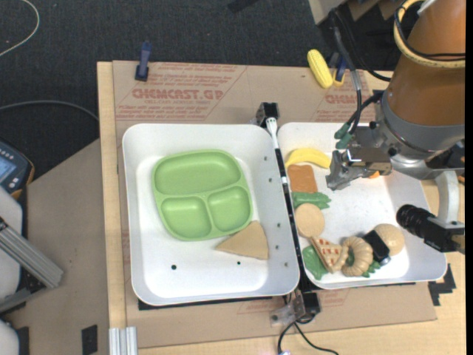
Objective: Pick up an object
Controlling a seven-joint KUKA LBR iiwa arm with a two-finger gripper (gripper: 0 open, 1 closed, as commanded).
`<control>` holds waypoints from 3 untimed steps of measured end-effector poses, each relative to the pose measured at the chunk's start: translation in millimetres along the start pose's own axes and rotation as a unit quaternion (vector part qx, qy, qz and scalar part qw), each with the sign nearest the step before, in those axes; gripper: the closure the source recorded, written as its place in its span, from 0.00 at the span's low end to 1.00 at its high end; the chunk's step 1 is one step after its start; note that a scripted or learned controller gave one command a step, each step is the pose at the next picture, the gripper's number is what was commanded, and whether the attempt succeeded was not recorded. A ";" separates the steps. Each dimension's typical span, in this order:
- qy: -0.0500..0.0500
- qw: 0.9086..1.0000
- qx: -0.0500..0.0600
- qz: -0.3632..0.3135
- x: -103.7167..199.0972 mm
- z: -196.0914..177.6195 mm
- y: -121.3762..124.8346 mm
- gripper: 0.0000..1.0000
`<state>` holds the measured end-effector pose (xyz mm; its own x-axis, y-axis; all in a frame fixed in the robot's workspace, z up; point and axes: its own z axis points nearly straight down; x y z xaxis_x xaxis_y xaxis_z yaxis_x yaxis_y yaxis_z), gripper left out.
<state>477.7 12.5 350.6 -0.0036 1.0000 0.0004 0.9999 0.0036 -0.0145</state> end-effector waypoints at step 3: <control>-0.001 1.000 -0.002 -0.001 102.7 -45.5 0.1 1.00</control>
<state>478.1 115.2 396.2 -0.0064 1.0000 -0.0010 0.9999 0.0064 -0.0108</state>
